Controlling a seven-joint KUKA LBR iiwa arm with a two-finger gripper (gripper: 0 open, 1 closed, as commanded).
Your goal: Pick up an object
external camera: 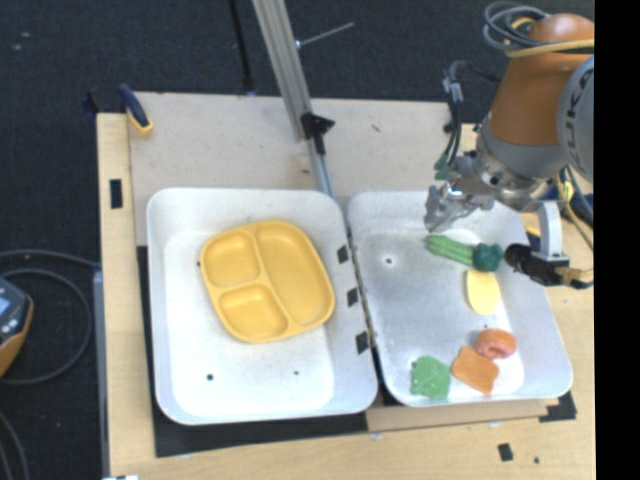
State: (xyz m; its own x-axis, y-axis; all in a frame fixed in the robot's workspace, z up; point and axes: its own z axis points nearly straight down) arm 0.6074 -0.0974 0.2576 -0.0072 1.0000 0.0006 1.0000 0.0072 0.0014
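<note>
The right bin (400, 298) holds several small objects. A green stick-shaped toy with a dark teal end (464, 252) lies near the bin's far edge. A pale yellow piece (482, 291) sits below it. An orange-red round piece (495, 343), an orange block (474, 370) and a green chunk (430, 377) lie near the front edge. My gripper (441, 211) hangs over the bin's far side, just above and left of the green stick's light end. Nothing shows between its fingers.
The left bin (180, 368) carries a yellow divided plate (266, 279). A slanted metal pole (285, 63) rises behind the bins, ending in a black clamp (317, 126). A black and white fitting (545, 258) on the arm overhangs the right bin's edge.
</note>
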